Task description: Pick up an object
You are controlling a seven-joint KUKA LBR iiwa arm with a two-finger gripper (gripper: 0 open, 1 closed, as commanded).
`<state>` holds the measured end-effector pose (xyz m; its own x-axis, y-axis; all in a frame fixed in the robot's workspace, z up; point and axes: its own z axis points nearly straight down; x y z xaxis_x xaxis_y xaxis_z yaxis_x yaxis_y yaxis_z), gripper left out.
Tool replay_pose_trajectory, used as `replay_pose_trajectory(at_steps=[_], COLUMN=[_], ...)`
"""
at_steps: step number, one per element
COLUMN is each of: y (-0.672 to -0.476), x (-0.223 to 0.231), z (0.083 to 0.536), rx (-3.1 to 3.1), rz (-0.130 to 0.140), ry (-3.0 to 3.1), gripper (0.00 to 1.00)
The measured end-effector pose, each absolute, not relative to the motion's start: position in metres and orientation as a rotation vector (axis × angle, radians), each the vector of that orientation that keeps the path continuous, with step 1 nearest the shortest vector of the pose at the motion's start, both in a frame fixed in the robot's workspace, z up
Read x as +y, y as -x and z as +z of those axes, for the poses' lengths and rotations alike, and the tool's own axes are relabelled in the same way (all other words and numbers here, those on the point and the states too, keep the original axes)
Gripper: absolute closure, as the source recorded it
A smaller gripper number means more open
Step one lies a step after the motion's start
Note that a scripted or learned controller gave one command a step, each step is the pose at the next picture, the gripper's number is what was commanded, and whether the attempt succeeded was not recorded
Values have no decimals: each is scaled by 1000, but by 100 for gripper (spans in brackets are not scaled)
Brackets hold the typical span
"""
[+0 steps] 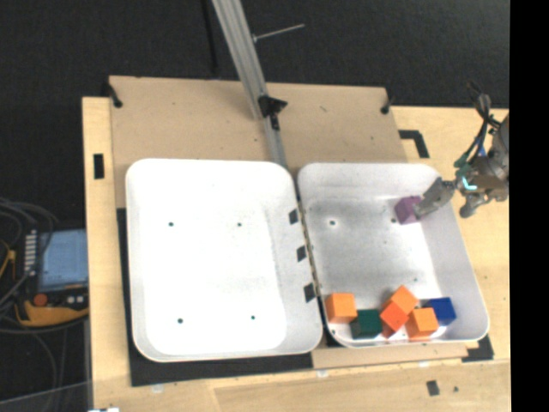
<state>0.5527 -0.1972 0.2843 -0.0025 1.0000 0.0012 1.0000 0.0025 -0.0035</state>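
— Purple is the colour nearest the pincer (433,197): a small purple block (408,209) lies in the right bin (343,187), toward its upper right corner, just at the tip of the grey finger that reaches in over the bin's right rim.

— Does the pincer hold it?

— That cannot be told. The finger tip meets or overlaps the block's right edge, but the block is not seen between two fingers, and whether they stand wide or narrow is too small and blurred to judge.

— So how far along is the task?

— By these signs, early to middle. The arm has its wrist at the right edge of the surface (360,110) and the block appears to rest on the bin floor, so nothing is lifted yet. A closing grasp and a lift seem left to do.

— What else could be picked?

— A cluster along the bin's lower edge: an orange cube (341,305), a dark green block (368,324), two more orange blocks (396,308) (422,322) and a blue cube (442,309), packed close, well apart from the pincer. The left bin (214,256) sits beside it.
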Motion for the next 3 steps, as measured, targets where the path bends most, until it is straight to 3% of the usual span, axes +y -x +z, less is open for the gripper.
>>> replay_pose_trajectory(at_steps=[1,3], y=[-554,-561], x=[-197,-188], z=[287,180], rx=[-2226,-2216], rz=[-2,6], ry=[2218,2224], gripper=[0,0])
